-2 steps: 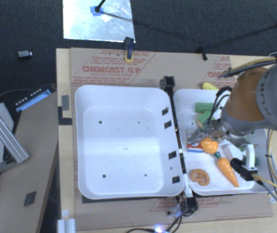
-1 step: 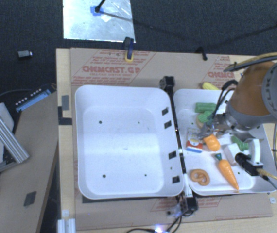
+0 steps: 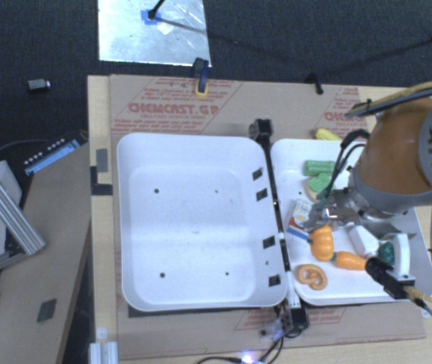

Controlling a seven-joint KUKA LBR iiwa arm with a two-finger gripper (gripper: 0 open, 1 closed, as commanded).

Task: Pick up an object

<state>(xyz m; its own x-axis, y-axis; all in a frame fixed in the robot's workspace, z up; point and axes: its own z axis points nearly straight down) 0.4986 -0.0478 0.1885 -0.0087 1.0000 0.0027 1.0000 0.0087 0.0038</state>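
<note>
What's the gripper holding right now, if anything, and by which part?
Cannot be told. The gripper is low in the right bin, just above the orange gourd-shaped toy, but nothing visibly sits between its fingers.

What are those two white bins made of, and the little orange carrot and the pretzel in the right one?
The bins look like thin moulded plastic: smooth, slightly glossy, with rounded corners. The carrot and pretzel seem to be plastic toy food, judging by their even colour and slight sheen, though rubber or foam can't be excluded.
</note>
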